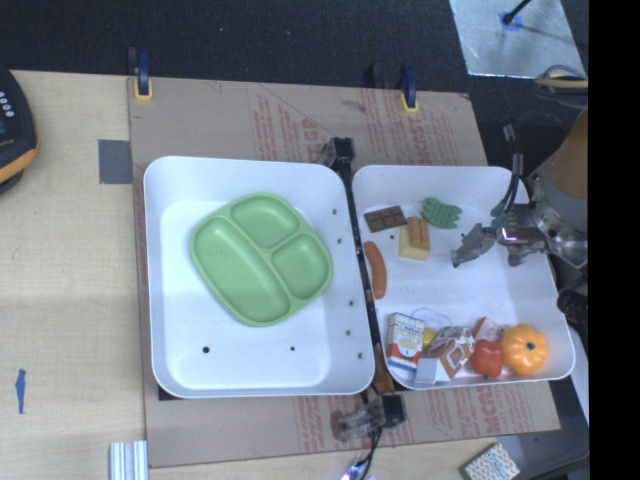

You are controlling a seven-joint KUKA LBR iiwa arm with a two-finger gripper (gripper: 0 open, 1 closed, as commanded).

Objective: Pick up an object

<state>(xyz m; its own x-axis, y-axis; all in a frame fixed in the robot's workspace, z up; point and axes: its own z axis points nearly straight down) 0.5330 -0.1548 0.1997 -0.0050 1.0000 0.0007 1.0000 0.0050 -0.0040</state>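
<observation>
1. The gripper (497, 248) hangs over the right part of the right bin (452, 298), its two grey fingers spread apart with nothing between them.
2. The arm (565, 183) enters from the right and is cut off there, so little more than the wrist is seen.
3. In the right bin lie a brown bar (385, 218), a yellow block (415, 239), a green leafy piece (439, 212) and a sausage (375, 269) near the left wall.
4. Along its front edge sit a small carton (405, 334), a red piece (487, 359) and an orange pumpkin (525, 349); the crumpled packets (450, 348) between them overlap and are hard to tell apart.
5. The left bin (175, 298) holds a green divided plate (262, 258).
6. A dark device (15, 123) at the left edge is cut off.
</observation>
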